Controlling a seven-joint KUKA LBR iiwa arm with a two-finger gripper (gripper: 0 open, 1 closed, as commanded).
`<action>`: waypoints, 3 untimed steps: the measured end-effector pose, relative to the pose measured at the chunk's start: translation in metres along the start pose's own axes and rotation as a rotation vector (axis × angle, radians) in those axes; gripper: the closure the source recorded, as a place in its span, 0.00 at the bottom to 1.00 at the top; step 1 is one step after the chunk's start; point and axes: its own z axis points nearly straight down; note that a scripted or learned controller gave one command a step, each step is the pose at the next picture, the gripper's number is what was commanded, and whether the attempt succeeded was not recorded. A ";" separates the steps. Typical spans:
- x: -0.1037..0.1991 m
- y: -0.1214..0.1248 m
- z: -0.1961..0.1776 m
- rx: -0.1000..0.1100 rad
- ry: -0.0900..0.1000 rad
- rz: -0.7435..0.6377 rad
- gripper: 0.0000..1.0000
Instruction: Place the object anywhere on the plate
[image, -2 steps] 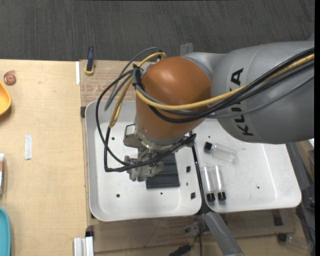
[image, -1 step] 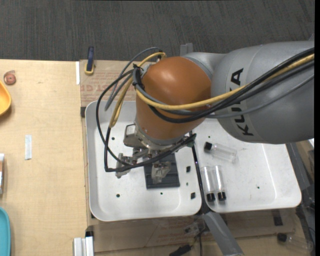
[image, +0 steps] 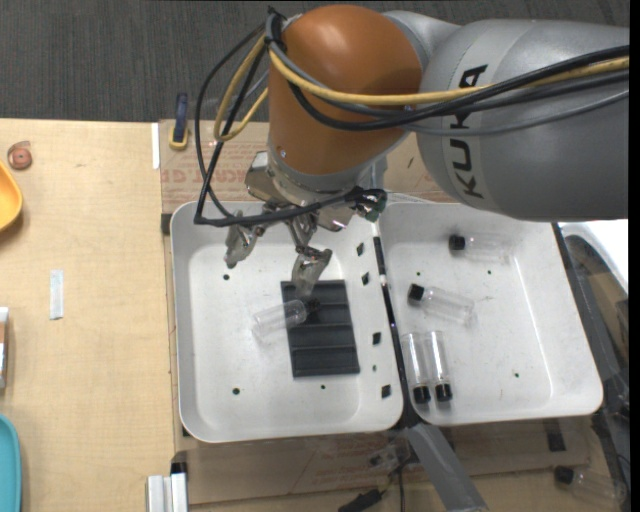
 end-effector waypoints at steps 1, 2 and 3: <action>-0.001 -0.016 0.020 -0.004 0.000 -0.527 0.00; -0.002 -0.017 0.011 -0.004 -0.004 -0.519 1.00; 0.008 0.023 -0.020 -0.003 0.001 -0.577 1.00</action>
